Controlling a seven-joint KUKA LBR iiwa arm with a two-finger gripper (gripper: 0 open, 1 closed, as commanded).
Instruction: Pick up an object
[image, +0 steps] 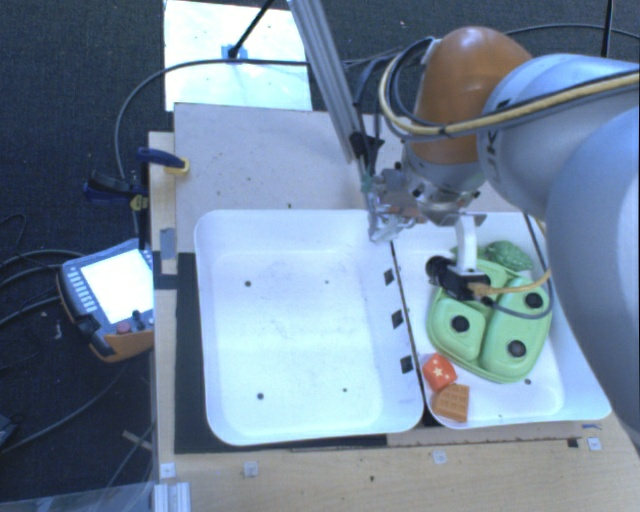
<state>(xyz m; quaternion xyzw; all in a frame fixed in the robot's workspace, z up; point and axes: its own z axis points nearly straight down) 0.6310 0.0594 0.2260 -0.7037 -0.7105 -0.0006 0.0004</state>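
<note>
Gripper (383, 226) hangs low over the far edge of the bins, right at the seam where left bin (290, 330) meets right bin (525, 402). Released or clenched: cannot tell, the wrist hides too much. Nothing visible in its grasp.

Progress: pick not yet made, by my reading. Every candidate lies on the floor of the right bin. All of the job is left: choose one, line up over it, descend, close, lift.

Candidates, all in the right bin:
- Green toy (490, 335), the biggest piece, moulded lobes with black dots. Fills the middle of the bin, close to its left wall. Long axis seems to run from the bin's left wall toward its right edge, slanting slightly to the near side; lies flat, dots up.
- Leaf (506, 254), darker green, toward the far edge, touching or just beside the toy's far rim.
- Red block (440, 371), white mark on top, turned corner-on to the bin walls, touching the toy's near-left edge.
- Waffle (452, 402), orange, in the near-left corner, touching the red block. Squarish, no clear long axis.

Gripper sits well apart from the block and waffle, nearer the toy's far-left end. Worktop (260, 150) beyond the bins is plain board.
</note>
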